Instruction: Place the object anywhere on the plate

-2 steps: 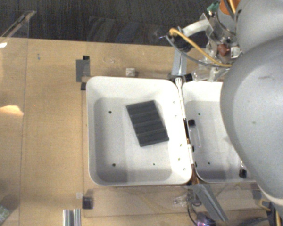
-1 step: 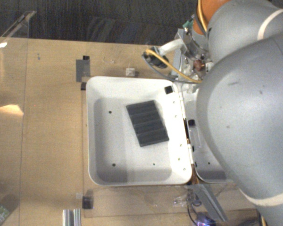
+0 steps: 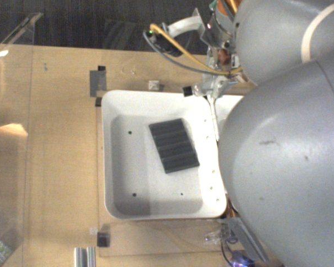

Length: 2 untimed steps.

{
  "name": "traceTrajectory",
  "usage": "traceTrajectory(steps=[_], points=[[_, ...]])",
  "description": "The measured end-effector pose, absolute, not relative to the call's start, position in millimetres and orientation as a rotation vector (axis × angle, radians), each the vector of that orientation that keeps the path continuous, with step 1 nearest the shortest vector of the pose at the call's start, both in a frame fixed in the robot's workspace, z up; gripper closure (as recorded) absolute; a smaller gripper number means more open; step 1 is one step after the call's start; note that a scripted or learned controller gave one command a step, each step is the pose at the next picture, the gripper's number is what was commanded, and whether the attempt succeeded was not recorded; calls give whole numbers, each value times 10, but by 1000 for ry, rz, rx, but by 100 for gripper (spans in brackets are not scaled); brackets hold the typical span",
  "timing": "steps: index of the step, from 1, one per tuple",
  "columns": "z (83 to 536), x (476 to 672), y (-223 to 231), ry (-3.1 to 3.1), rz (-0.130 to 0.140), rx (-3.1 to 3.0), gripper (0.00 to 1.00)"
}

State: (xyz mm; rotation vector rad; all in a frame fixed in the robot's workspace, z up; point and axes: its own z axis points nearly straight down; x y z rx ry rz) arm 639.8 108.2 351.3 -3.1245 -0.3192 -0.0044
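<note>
The jaws' state cannot be told; a dark ribbed plate lies in the white bin on the wooden bench.

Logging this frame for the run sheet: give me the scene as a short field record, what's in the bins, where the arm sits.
left bin: white, shallow, holds one item
item: dark grey ribbed slab, flat on the bin floor, tilted, toward the bin's upper right
right bin: mostly hidden behind the arm
arm: grey, covers the view's right side, orange band near the top
gripper: cannot tell
bench: light wood, small dark brackets at the bin corners
</note>
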Motion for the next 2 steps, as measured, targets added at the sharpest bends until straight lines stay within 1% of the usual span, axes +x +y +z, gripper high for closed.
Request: traceTrajectory(steps=[1, 2], points=[[3379, 6440, 1052, -391, -1, -3116, 100], [2886, 6377, 1632, -452, 1, -3109, 100]])
